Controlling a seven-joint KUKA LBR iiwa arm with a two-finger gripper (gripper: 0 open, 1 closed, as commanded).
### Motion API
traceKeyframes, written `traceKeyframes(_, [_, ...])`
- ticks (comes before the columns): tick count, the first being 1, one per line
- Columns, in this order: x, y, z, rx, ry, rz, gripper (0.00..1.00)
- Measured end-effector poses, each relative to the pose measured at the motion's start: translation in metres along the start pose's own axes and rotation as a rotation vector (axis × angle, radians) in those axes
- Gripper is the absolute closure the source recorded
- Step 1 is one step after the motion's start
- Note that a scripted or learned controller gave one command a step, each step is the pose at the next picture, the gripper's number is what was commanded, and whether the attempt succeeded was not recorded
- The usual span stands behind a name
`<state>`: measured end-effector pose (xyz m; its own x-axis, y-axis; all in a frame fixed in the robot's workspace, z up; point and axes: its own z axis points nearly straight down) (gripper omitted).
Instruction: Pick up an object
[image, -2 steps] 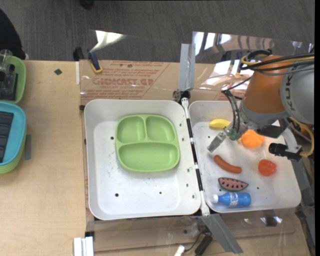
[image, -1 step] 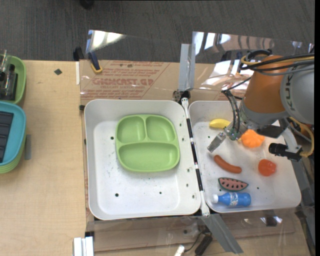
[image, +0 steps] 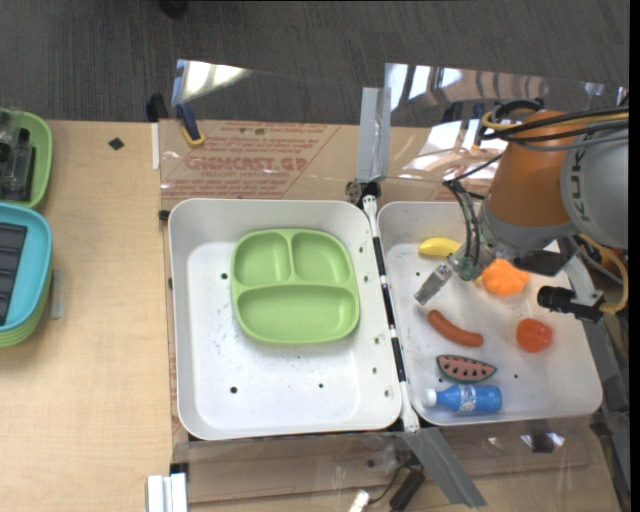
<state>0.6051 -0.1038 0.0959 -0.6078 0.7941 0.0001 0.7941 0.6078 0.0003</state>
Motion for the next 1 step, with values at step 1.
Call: traceKeyframes(1, [0.0000,0.0000,0.0000,0.000,0.000,0.000,0.00])
